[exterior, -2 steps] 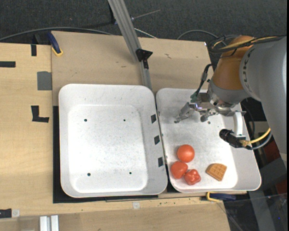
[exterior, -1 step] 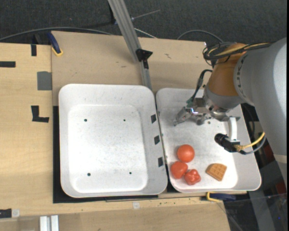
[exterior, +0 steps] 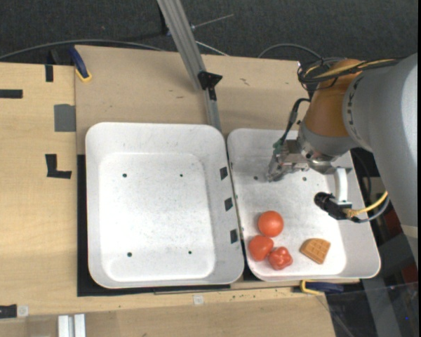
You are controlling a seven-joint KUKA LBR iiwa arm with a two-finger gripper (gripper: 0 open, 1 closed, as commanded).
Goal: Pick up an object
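The gripper (exterior: 277,168) hangs over the right bin (exterior: 358,258), far from two tomatoes (exterior: 270,224), a pepper (exterior: 280,258) and a cracker (exterior: 315,250).

Light falls evenly and fairly brightly from above, flattening the pale wooden bench (exterior: 147,83). The two shallow white plastic bins (exterior: 154,202) look nearly washed out, with faint grey speckle across their floors. Shadows are soft: a thin dark one lies under the two-finger metal gripper (exterior: 277,170), and small ones beside the round red fruits (exterior: 270,223) below it. The picture is slightly soft and grainy throughout.
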